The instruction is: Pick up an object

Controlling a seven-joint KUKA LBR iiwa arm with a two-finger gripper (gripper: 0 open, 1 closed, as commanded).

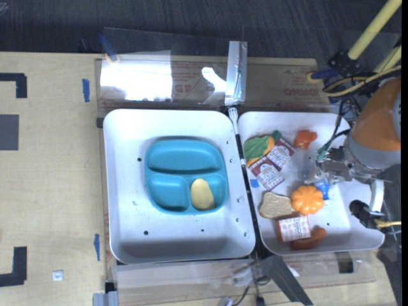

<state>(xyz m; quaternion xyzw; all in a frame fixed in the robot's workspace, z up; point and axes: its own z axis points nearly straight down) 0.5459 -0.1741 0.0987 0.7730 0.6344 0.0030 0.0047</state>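
Over the left bin (121,190) sits a blue tray (185,171) with a yellow lump (202,194) at its 5 o'clock. I judge the reach is under way: my tool (331,167), grip state unclear, hovers at 3 o'clock of the right bin (366,234), just beside the pumpkin (307,199). Next, descend squarely. Pale wood bench (51,171); dark floor (191,5) at 12.

The arm (376,132) is cut off at the right edge; its end effector (325,171) is too blurred to read.
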